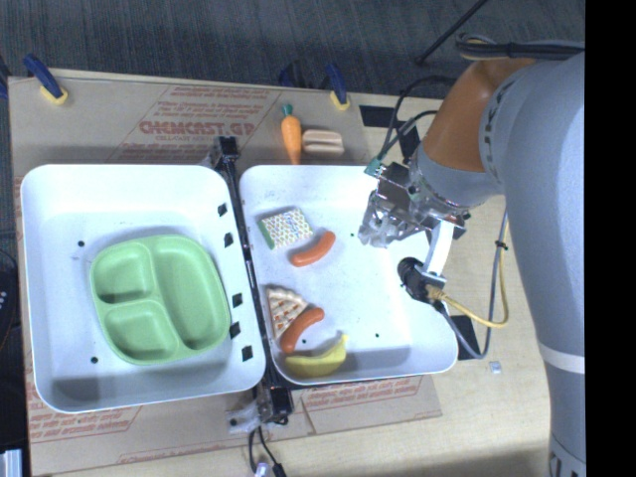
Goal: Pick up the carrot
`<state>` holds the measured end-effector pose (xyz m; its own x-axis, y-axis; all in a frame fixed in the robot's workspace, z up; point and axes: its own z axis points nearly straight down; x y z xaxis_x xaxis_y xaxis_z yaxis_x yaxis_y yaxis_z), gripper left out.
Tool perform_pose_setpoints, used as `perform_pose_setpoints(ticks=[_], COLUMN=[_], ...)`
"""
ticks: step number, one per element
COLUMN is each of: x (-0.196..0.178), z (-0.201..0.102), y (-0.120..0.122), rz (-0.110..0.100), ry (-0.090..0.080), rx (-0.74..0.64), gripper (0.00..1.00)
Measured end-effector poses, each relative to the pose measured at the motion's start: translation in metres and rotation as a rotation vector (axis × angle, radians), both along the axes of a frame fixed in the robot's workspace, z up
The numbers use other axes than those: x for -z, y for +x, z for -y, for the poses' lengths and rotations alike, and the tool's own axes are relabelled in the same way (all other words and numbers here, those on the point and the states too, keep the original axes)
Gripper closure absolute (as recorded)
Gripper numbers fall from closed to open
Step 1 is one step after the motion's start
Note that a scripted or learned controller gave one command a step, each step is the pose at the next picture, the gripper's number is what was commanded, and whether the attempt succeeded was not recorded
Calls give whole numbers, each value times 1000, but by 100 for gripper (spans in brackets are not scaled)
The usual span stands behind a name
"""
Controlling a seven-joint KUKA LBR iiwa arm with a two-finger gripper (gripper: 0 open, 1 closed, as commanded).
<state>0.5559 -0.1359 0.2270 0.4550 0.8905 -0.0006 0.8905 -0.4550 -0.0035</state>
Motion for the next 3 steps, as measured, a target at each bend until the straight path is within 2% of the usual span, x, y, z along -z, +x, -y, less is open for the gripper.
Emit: perform_pose_setpoints(ticks=[1,2,3], x=[-18,-28,-49], z=[-87,-88,-3], y=[-42,-42,-34], rz=[-1,-4,0], ry=[2,3,0], rx=[-98,-106,2], gripper=[100,100,100])
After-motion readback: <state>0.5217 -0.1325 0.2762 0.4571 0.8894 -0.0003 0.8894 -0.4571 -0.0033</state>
